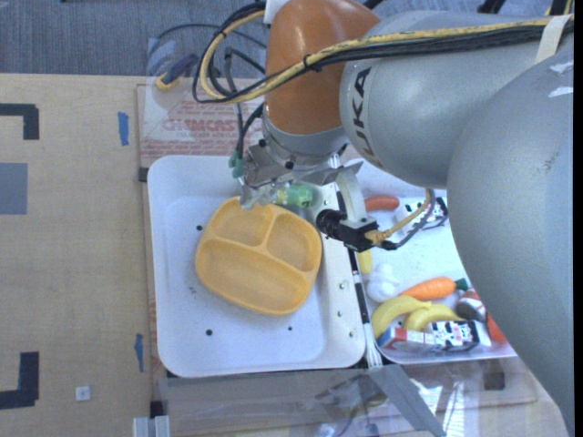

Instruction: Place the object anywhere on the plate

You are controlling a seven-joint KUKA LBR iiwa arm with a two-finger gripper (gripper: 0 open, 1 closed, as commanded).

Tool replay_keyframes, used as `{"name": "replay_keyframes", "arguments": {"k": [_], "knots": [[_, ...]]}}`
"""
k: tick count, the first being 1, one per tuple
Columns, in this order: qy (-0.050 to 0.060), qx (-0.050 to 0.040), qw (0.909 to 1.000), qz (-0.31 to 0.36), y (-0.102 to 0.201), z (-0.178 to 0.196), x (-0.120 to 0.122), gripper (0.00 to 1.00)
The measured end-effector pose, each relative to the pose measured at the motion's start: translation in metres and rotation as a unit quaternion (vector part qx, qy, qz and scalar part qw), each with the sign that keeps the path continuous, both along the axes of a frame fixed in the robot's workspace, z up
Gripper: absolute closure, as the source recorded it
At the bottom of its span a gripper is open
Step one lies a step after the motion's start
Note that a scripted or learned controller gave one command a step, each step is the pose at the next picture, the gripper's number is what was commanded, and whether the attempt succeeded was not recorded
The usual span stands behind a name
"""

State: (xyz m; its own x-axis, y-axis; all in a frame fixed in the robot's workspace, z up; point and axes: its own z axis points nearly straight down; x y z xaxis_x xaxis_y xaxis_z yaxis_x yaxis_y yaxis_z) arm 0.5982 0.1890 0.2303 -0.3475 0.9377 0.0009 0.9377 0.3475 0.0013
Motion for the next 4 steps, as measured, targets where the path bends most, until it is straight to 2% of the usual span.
{"name": "replay_keyframes", "arguments": {"k": [1, 2, 3, 4], "knots": [[0.000, -0.0005, 0.9996, 0.027, 0.026, 0.025, -0.029, 1.00], [-0.002, -0.0004, 0.9856, 0.169, 0.028, -0.017, 0.015, 1.00], [-0.003, -0.0006, 0.9601, 0.280, 0.031, -0.022, 0.054, 1.00], [-0.004, -0.0011, 0.9074, 0.420, 0.033, 0.011, 0.059, 1.00]]}}
